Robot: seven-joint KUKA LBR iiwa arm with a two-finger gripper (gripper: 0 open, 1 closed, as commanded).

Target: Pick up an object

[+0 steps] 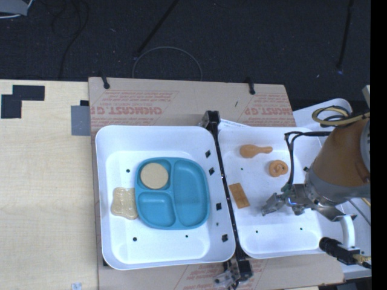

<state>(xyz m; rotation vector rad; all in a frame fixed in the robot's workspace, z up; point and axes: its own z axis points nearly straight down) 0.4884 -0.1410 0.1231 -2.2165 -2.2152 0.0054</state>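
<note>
Brown block lies just left of the pincer, whose grip state I cannot tell

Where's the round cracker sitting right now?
The round cracker lies in the upper-left compartment of the blue divided plate, inside the left bin, just above the pale toast piece.

Arm: grey body, wide orange band above wrist.
Gripper: dull grey metal, two thin fingers, small blue glint at its base. Black cable loops over the orange section; white bracket and black plug sit under the wrist.
</note>
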